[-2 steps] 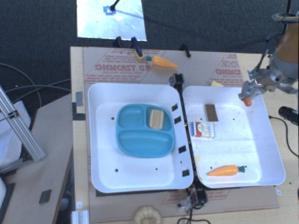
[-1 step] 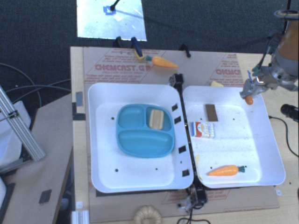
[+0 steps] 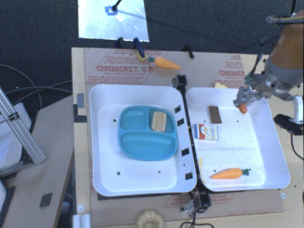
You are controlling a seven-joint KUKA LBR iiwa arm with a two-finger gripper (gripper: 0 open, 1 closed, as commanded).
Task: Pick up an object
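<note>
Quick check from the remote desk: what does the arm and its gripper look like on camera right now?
The arm is grey with a broad orange-brown band above the wrist. Below it sits a silvery metal wrist block, ending in a small grey gripper. Thin dark cables run along its upper part.

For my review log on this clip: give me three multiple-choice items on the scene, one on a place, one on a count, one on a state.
1. Where does the blue divided plate lie?
A. left bin
B. right bin
C. on the cardboard behind the bins

2. How many toy carrots are in view?
A. one
B. two
C. four

3. How does the gripper stand?
A. low over the left bin
B. over the right bin's far edge, a small orange object at its tip
C. touching the brown block

Key: 
1 A, the plate rests on the left bin floor. 
2 B, one carrot in the right bin, another on the cardboard. 
3 B, the small orange object sits at the gripper's tip; the brown block lies apart.
</note>
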